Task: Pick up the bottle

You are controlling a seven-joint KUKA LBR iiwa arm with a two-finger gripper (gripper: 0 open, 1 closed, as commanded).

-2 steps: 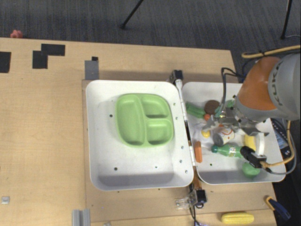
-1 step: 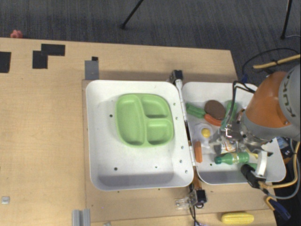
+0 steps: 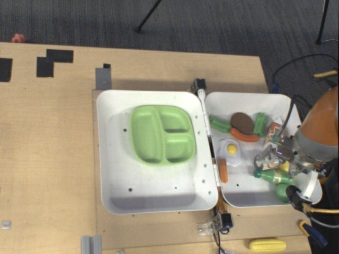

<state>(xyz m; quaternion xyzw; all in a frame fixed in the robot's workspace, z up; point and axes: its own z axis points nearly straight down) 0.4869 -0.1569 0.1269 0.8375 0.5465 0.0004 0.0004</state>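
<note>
The green bottle (image 3: 274, 177) lies on its side near the front right of the right bin (image 3: 249, 197), its neck pointing left. A yellow patch shows just above it, partly under the arm. My gripper (image 3: 266, 160) hangs directly over the bottle's upper left end, close to it or touching it; which one is unclear. The metal wrist hides the part of the bottle beneath it. The grey arm with its orange band (image 3: 322, 125) comes in from the right over the bin's edge.
The right bin also holds a brown round piece (image 3: 242, 121), green pieces (image 3: 260, 124), an orange sausage (image 3: 243, 135), a fried egg (image 3: 231, 149) and a small carrot (image 3: 223, 170). A green divided plate (image 3: 161, 134) sits in the left bin (image 3: 116, 194). A yellow corn cob (image 3: 267, 244) lies on the bench.
</note>
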